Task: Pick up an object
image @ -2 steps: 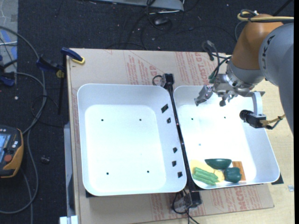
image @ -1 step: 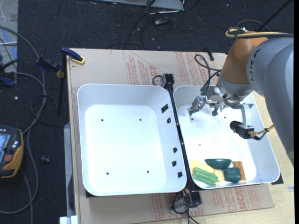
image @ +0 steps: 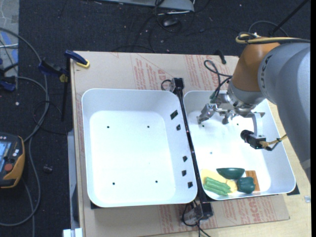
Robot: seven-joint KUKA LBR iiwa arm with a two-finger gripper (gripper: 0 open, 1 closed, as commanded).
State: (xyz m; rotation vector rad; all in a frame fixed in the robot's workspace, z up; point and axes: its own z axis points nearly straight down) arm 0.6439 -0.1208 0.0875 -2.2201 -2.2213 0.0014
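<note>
Arm reaching into right bin (image: pixel 281 147), gripper (image: pixel 216 113) hovering over bare back floor, jaw state unclear, green toys (image: pixel 217 185) and dark green bowl (image: pixel 230 172) sitting at front edge

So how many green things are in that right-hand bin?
3, bunched at the near edge: a dark bowl shape, a ridged light green piece on its left, and a lump on its right. More may be hidden beneath.

Arm (image: pixel 291 83) cut off by right edge. Yellow item (image: pixel 211 175) partly under green pieces (image: pixel 217 186), shape unclear. Orange-brown item (image: pixel 252 177) mostly hidden behind teal lump (image: pixel 246 184). Handheld device (image: pixel 10 161) cut off at left edge.
</note>
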